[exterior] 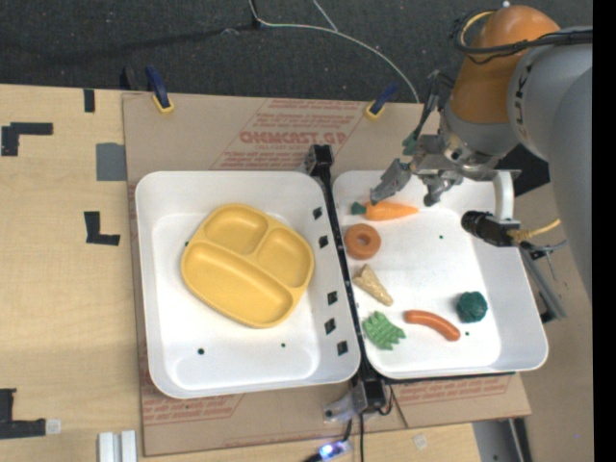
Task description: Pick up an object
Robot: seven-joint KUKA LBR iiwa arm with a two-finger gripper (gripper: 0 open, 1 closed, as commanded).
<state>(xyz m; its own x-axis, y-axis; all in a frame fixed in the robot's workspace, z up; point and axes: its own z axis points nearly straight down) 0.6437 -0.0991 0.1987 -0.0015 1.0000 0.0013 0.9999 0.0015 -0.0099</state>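
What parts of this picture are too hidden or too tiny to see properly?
- In the camera view, the end effector hangs above the carrot; whether it touches the carrot cannot be told from this slant.
- The arm is cut off by the right edge.
- The underside of the yellow plate is hidden by the plate itself.
- The dark green item is too small to name.
- The printing on the cardboard is too blurred to read fully.

Orange toy carrot with green top, lying flat near right bin's far edge.
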